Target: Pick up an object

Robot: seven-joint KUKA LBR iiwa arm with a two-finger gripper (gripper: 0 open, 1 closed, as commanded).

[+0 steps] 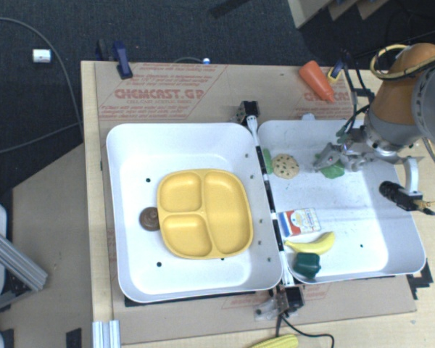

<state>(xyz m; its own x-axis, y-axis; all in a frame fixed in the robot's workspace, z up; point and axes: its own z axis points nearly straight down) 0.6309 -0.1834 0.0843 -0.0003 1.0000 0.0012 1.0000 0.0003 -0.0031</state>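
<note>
The desk (167, 93) is a flat brown board with red letters on it. Two white bins sit on it side by side, touching in the middle. The left bin (123, 151) is just beside the right bin (399, 256). An orange thing (317, 81) lies on the board near the back, and a blue clip (121, 59) sits at the back left edge.

The tool (333, 162) sits low in the right bin (391, 263) over a small green object (333, 171), near a cookie (285, 166).
</note>
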